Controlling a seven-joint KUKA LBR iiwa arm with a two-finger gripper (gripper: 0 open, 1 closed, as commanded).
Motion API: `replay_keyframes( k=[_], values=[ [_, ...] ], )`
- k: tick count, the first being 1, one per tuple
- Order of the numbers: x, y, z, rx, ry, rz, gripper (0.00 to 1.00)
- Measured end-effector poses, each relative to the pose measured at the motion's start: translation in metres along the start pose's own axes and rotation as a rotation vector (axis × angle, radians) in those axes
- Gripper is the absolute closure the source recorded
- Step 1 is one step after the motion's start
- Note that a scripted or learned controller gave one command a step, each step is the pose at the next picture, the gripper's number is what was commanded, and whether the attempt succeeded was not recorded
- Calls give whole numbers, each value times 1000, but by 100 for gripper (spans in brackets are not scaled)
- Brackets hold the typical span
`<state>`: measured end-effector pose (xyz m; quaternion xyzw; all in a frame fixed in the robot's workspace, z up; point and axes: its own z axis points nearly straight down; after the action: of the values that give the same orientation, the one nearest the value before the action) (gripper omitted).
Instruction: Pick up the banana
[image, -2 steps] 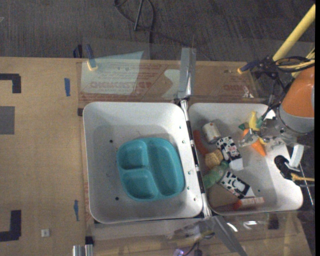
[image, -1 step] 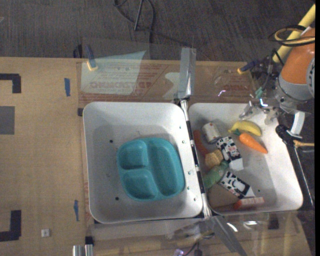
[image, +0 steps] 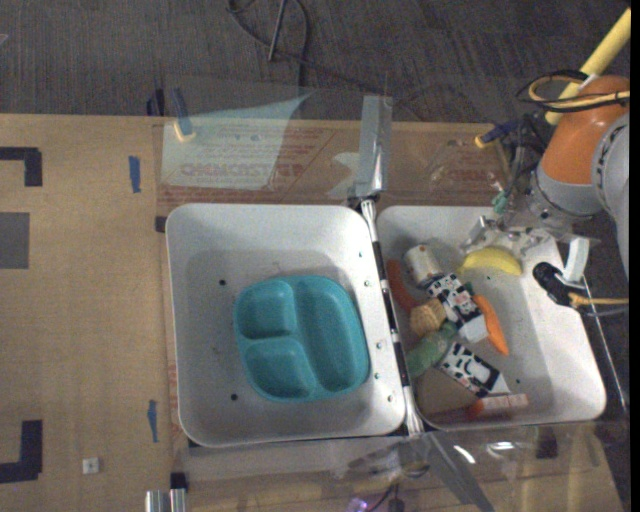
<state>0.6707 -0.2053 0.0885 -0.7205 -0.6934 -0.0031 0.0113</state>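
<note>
The yellow banana lies in the upper part of the right bin, near its far wall. My gripper hangs directly over it, reaching in from the right, with its tip at or just above the banana's upper side. The wrist's grey body and orange band rise up and to the right of it. The gripper body hides where its tip meets the banana.
A white can, a black-and-white box, an orange carrot, a tan ball, a green item and a second patterned box crowd the bin's left half. A teal divided plate sits in the left bin.
</note>
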Motion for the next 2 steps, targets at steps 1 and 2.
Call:
replay_keyframes(
  k=[1,2],
  values=[
    [-1,1,-8,-3,-6,0,100],
    [-17,-84,-2,-21,-18,-101,100]
  ],
)
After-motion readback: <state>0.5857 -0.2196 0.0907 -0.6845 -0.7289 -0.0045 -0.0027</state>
